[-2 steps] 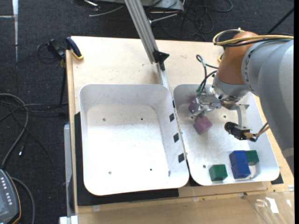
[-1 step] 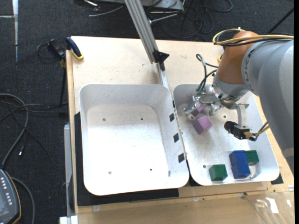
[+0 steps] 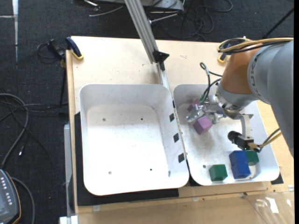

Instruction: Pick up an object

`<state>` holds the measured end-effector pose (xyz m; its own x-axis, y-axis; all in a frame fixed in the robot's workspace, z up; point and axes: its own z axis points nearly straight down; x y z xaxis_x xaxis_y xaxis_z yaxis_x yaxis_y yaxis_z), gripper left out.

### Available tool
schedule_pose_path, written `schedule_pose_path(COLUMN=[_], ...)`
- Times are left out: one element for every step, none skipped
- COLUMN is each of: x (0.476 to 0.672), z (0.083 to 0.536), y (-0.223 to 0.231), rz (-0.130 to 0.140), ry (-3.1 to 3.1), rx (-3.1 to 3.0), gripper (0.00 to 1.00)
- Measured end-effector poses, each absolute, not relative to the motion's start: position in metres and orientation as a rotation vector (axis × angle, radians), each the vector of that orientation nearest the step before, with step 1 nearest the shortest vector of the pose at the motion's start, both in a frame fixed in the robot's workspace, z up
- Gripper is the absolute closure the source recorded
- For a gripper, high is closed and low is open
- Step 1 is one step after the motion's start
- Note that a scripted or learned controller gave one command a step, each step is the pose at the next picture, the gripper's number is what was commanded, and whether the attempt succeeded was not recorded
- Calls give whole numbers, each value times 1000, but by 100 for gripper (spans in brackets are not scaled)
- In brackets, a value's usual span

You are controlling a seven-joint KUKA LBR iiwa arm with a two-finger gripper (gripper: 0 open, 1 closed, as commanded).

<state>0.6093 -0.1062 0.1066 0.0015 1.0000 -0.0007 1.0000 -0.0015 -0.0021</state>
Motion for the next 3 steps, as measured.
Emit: schedule_pose_path(x=[588,590,607], z=[94,105,200], y=[-107,-107,-19], rz=[3,-1,-12], ry=[-2218,-2221,-2236], rx=[-2222,-2224,-2214], gripper=[0,100,100])
